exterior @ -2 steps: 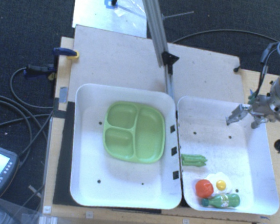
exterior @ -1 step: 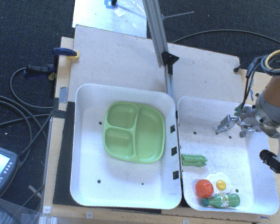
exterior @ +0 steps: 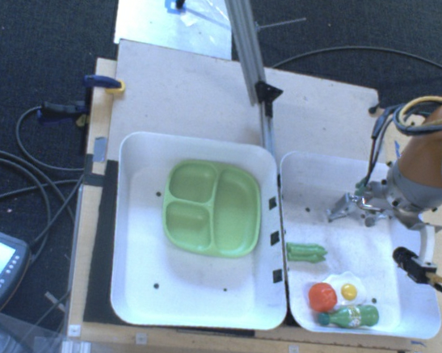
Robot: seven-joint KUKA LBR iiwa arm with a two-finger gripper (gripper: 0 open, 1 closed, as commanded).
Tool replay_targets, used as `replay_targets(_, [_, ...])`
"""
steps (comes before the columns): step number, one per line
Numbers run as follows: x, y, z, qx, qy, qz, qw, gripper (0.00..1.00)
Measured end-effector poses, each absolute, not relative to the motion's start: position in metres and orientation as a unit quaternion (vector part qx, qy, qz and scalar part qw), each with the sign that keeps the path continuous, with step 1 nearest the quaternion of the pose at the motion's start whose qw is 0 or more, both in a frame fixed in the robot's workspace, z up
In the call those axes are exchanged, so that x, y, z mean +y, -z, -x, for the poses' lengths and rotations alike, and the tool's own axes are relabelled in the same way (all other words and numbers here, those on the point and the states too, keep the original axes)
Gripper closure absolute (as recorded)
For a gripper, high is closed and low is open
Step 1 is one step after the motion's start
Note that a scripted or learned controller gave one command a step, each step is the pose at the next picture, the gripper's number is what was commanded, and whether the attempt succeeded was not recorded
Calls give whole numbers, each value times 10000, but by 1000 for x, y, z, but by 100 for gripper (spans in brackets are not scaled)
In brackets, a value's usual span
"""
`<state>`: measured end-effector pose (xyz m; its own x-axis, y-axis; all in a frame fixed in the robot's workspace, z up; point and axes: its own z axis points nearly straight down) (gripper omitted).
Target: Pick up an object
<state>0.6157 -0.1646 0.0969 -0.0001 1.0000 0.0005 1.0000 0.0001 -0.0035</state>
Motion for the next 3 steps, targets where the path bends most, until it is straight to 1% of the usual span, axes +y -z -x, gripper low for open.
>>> replay_targets(1, [-165,-111,-618,-7069,12,7073,-17,100])
replay_targets(2, [-158,-169,-613,-7091,20,7051,-28,100])
replay_targets(3, [-156,-213,-613,-7094,20,7048,-28,100])
